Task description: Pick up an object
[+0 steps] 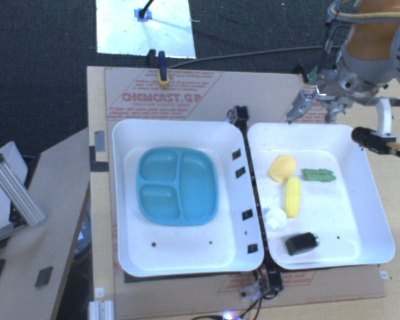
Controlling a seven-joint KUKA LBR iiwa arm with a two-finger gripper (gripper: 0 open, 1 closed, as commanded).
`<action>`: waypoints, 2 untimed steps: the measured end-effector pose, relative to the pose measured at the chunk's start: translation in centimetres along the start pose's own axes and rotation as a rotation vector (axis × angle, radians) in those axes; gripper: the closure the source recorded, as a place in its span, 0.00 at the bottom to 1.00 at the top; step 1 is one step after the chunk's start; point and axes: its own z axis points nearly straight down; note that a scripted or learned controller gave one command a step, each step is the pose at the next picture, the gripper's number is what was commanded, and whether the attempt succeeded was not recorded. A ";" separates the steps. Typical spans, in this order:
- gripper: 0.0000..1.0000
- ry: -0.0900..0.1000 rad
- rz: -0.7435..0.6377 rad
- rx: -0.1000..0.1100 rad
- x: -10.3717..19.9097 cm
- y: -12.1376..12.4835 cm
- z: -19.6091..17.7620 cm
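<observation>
While the gripper (315,107) hangs above the right bin's (370,179) far rim, fingers spread wide and holding nothing, I'd pick a target before descending. Lemon (281,168) and corn (292,197) touch, with a white scrap (275,217) just beside; crowded. Green pod (318,175) lies apart on bare floor, nearest the gripper: probably the best bet, jaws straddling its short axis. Black block (301,243) sits near the front wall. Left bin (130,179) holds a blue tray (178,185). Both bins rest on a brown board (207,89) over dark carpet (40,45).

Robotics lab: bench (153,89) of protective-film acrylic, clamp (162,67), loose cables (253,52), twin white bins (187,129).
</observation>
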 end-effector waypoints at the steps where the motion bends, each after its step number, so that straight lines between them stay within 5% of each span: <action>1: 0.00 -0.001 -0.001 -0.009 0.0 0.2 -0.6; 2: 0.00 0.000 -0.003 -0.004 0.7 0.2 5.5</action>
